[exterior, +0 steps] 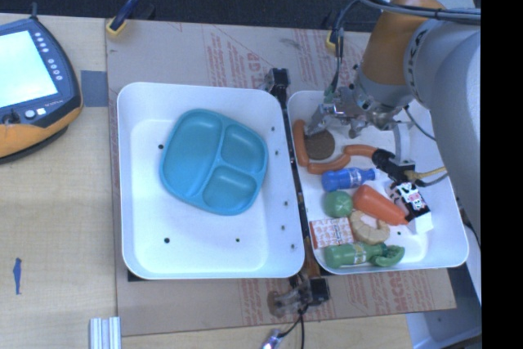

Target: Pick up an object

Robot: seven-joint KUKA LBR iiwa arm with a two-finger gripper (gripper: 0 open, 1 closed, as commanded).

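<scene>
The right bin [445, 253] holds a heap of small things. Among them are a brown round patty [319, 145], a curved orange sausage [351, 154], a blue bottle [347, 177], a green ball [337, 203], an orange carrot [380, 205], a bread slice [368, 228], a red and white packet [330, 234] and a green bottle [359, 256]. My gripper [338, 115] hangs over the bin's far end, just above and behind the patty. Nothing shows held in it.
The left bin [139, 249] holds a blue divided plate [214, 162]. A small black and white item [411, 199] lies at the right bin's right side. A tablet in an orange case [33, 86] lies on the bench at far left.
</scene>
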